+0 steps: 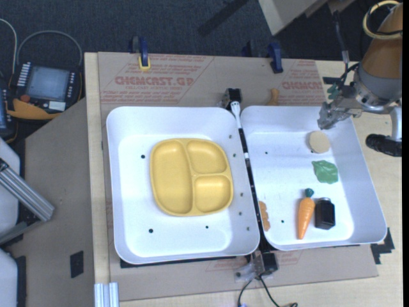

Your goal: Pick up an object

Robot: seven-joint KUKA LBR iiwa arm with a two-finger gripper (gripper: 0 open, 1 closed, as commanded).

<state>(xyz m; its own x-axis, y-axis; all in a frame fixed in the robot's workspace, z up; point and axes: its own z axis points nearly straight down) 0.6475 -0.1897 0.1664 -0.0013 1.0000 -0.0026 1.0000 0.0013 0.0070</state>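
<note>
tool (pixel 327 119) above right bin's (pixel 281 232) far edge | grip state unclear (blurred) | near cookie (pixel 319 142)

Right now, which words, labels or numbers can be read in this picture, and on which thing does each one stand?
"CHEMCAST G.P": red print on the brown board under the bins, upper left; the last letters are uncertain.
"CHEMCAST": red print on the same board, upper right, partly cut off by the right bin.
Faint red print on the board's front edge: too blurred to read.
Handheld controller screen at left: too small to read.
</note>
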